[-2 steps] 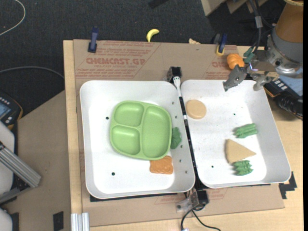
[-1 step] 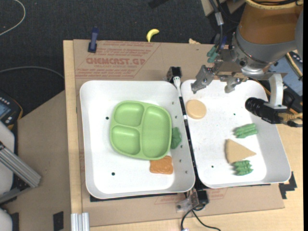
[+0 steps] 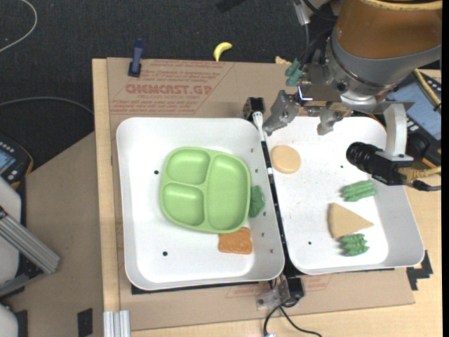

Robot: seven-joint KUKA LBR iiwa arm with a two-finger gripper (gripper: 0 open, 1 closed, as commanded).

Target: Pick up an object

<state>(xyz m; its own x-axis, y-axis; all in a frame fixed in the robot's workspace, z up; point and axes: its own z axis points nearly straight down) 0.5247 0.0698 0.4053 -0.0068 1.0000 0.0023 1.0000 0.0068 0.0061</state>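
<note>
Over right bin [image 3: 313, 196] far edge, pincer [image 3: 303, 121] spread, empty, round tan disc [image 3: 285, 159] just beside, tan wedge [image 3: 346, 220] well apart

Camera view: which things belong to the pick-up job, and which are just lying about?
Job: gripper, open over the right bin; in it round tan disc, tan wedge, upper green piece, lower green piece; in the left bin green divided plate, orange piece, small green piece.
Lying about: yellow curved thing and blue clip, on the brown board outside the bins.
</note>
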